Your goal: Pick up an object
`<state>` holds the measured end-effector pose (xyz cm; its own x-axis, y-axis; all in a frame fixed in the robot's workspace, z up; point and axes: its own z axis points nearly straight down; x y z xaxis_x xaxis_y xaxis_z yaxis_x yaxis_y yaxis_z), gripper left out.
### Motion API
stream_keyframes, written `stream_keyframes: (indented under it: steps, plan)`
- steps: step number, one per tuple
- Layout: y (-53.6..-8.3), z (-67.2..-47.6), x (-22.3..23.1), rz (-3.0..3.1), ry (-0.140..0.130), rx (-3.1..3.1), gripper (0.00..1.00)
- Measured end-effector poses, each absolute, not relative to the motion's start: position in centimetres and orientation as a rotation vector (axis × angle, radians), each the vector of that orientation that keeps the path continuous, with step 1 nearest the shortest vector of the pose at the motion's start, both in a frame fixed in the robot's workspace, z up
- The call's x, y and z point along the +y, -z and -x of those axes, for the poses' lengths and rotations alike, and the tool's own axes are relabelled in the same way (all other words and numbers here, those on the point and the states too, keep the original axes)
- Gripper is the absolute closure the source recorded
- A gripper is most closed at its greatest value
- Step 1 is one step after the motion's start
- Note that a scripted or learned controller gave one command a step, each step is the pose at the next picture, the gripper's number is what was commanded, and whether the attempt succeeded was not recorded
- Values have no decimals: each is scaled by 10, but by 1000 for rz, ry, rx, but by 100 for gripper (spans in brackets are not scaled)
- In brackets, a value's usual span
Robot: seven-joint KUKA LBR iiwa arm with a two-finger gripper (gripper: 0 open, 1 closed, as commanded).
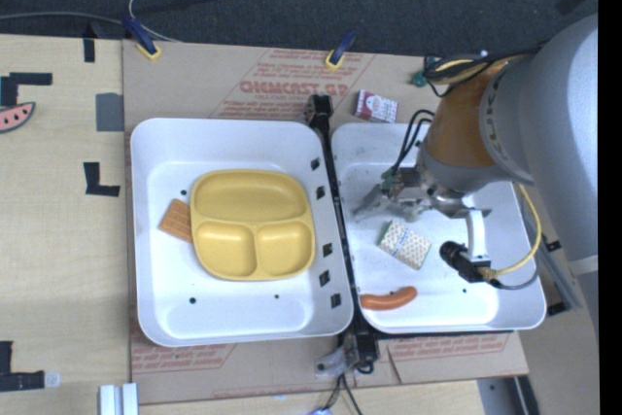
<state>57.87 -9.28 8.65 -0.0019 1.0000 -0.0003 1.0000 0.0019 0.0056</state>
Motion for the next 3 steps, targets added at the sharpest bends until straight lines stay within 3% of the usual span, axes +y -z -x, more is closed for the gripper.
stream_keyframes:
  steps: [1, 2, 3]
  plan:
    - [-87, -541, -96, -2216, -5, 2218, 0]
    - [-96, -541, -97, -2216, -3, 2217, 100]
    - [-203, -565, -48, -2219, 0, 2223, 100]
